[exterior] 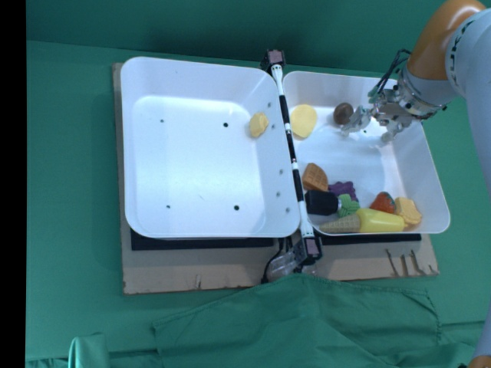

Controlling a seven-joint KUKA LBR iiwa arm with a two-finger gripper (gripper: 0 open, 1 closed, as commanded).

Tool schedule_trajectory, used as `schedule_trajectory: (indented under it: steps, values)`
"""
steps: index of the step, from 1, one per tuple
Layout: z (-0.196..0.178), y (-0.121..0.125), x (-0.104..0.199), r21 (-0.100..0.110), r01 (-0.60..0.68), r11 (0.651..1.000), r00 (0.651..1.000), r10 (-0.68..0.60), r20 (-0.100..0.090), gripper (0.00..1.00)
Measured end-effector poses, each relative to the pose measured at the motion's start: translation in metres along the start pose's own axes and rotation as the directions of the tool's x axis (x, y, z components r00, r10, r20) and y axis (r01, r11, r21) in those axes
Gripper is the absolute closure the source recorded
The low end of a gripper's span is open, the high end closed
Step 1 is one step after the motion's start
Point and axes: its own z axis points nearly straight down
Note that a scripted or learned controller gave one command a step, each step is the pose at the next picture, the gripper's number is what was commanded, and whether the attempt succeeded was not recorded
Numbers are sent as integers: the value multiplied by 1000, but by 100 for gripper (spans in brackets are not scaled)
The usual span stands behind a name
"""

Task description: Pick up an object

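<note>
My gripper [370, 128] hangs low over the back of the right bin [430, 176] with its fingers spread open and nothing between them. A small brown ball [343, 113] lies just left of the left fingertip; I cannot tell if they touch. A pale yellow disc [303, 120] rests near the divider. Along the bin's front sit an orange waffle piece [314, 177], a purple toy [343, 188], a black item [322, 202], a cone [340, 224], a yellow pepper [380, 221], a red piece [382, 202] and an orange-yellow piece [407, 210].
The left bin [153, 106] holds one small yellow piece [258, 124] close to its right wall. A black-and-white rail [290, 148] runs between the bins. Crumpled green cloth [307, 320] lies in front of the bench board.
</note>
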Motion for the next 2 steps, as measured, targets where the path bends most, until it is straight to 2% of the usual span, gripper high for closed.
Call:
schedule_trajectory:
  steps: [1, 2]
  values:
    - [-2, 61, -4, 55, 3, 998, 1000, -2, -6, 0]
    - [-17, 67, 2, 16, -1, 1000, 1000, 1, -11, 100]
